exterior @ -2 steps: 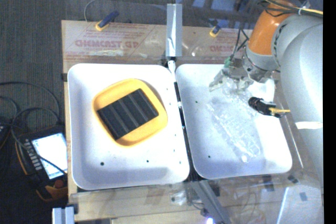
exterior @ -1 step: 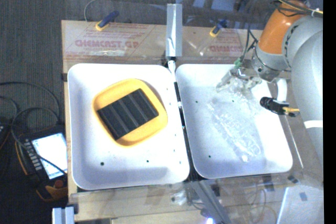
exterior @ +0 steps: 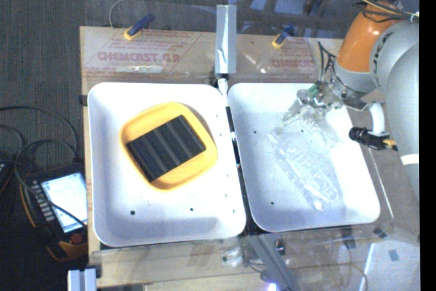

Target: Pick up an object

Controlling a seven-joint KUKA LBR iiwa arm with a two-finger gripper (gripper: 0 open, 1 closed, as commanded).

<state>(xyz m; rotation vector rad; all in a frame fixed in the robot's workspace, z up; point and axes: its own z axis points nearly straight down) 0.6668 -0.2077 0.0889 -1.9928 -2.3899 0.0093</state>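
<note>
The two-finger gripper (exterior: 315, 97) hangs over the right-hand shallow white bin (exterior: 259, 201), toward that bin's one-o'clock corner, and its tip is a small dark and greenish tangle against the white floor; whether it is open or closed cannot be told from this slanted look. Behind it, at about two o'clock, rises the grey arm with its orange band (exterior: 361, 44), bulking in from the right side. Directly below the gripper, running from it toward five o'clock across the bin's floor, lies a crumpled clear plastic wrapper or bag (exterior: 306, 160), pale and hard to trace against the white; its upper end reaches up to the gripper, but contact between them cannot be made out. Well apart, at nine o'clock from the gripper, the left-hand shallow white bin (exterior: 109, 215) holds a rounded yellow tray-like object with a black ribbed panel (exterior: 168, 144) set in its top, lying tilted near that bin's centre. The two bins sit side by side, edges nearly touching, on a brown board (exterior: 157, 54) with red lettering.
</note>
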